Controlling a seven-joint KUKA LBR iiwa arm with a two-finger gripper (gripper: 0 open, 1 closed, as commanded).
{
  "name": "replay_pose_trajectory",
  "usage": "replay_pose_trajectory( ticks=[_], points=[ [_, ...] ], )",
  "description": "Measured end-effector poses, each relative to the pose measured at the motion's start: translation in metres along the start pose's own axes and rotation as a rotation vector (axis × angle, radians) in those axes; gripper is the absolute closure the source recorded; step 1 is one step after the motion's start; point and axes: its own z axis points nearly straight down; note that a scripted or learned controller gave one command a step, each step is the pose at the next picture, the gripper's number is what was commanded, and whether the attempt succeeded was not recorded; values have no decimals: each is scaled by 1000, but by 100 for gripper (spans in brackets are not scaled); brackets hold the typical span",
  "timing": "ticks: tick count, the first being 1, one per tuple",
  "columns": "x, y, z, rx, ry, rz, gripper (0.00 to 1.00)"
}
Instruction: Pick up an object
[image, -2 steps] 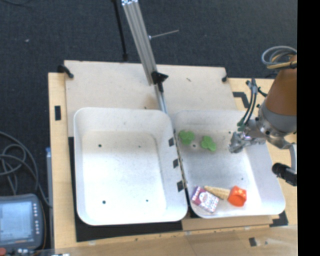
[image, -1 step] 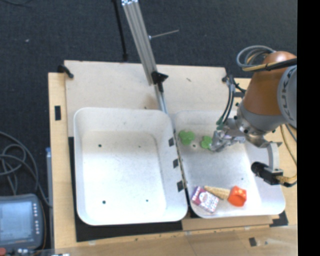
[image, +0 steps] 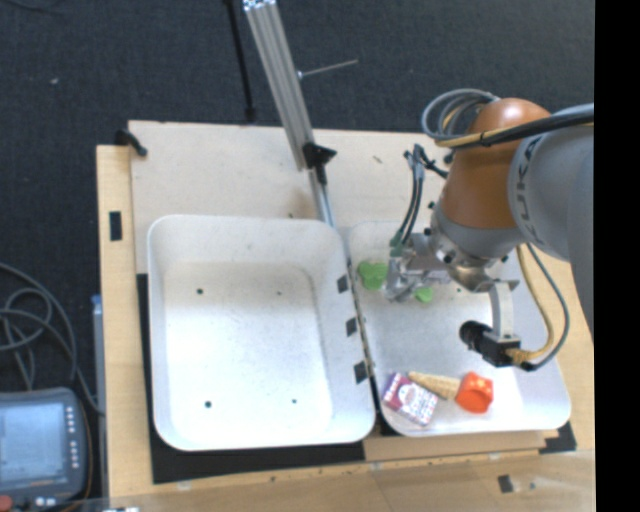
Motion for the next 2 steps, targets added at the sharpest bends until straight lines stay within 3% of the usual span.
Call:
replay_pose_trajectory(
  ticks=[2],
  points=[
    [110, 16, -7, -5, -1, -2, 100]
  ],
)
